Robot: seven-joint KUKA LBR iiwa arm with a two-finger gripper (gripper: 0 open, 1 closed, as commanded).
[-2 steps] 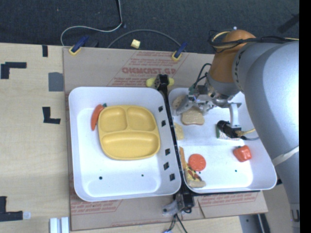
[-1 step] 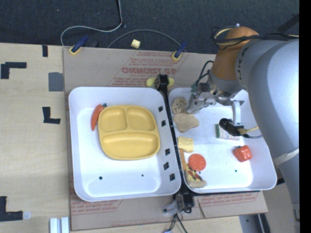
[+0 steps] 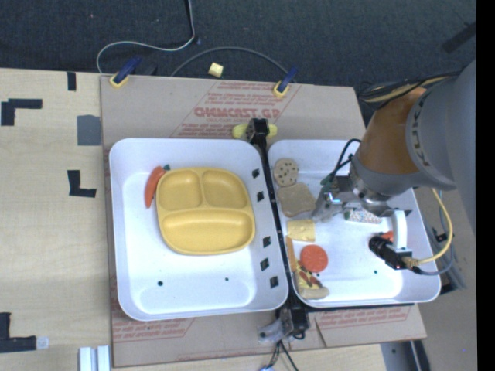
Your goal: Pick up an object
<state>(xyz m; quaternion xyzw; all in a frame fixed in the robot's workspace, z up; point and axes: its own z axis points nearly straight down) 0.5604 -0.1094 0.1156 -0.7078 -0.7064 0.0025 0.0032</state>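
Observation:
In the right bin (image 3: pixel 418 284) lie several play-food pieces: a round brown cookie (image 3: pixel 285 171), a tan slab (image 3: pixel 295 200), a yellow cheese square (image 3: pixel 302 229), a red tomato slice (image 3: pixel 313 257) and a fries-like piece (image 3: pixel 309 284). My gripper (image 3: pixel 329 205) hangs low over this bin, just right of the tan slab and above the cheese square. Its fingertips point left toward those pieces, and nothing shows between them. The grey arm with its orange band (image 3: pixel 390 126) covers the bin's upper right part.
The left bin (image 3: pixel 131 284) holds a yellow divided plate (image 3: pixel 205 209) and an orange carrot (image 3: pixel 153 185) at the plate's left. A black divider strip (image 3: pixel 267 207) runs between the bins. Cables and clamps lie beyond the bins' far edge.

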